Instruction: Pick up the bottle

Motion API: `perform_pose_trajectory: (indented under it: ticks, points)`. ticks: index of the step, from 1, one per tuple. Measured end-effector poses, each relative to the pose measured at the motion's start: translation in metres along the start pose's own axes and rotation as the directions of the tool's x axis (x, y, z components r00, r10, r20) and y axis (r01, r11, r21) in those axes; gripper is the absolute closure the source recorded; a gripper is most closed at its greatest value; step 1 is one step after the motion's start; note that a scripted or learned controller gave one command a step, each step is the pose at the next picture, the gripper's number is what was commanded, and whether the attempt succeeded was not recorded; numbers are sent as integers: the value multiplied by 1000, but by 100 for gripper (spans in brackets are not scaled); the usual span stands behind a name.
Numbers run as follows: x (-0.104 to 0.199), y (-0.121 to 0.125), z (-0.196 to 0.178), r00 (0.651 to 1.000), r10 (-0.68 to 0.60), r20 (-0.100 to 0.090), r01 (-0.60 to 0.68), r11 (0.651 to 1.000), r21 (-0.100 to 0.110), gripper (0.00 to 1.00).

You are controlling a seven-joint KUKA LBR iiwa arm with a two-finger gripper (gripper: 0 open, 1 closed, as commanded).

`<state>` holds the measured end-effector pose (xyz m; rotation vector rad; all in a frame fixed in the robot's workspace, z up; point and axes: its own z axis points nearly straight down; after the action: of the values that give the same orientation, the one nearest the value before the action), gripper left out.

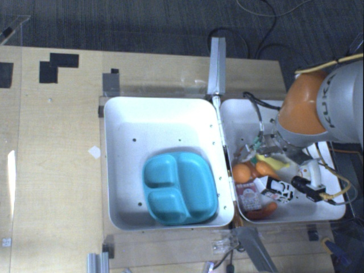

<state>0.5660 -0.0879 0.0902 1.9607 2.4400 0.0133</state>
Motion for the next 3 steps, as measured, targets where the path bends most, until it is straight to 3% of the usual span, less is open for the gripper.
perform_pose_trajectory:
  ticks: [1,2,3]
  points:
    - [31,115,-95,903,431,1,-431,902,7,0]
    - [-39,48,-16,906,423,3,-423,906,12,0]
    - [-22,102,-21,849,528,3,-528,849,8,0]
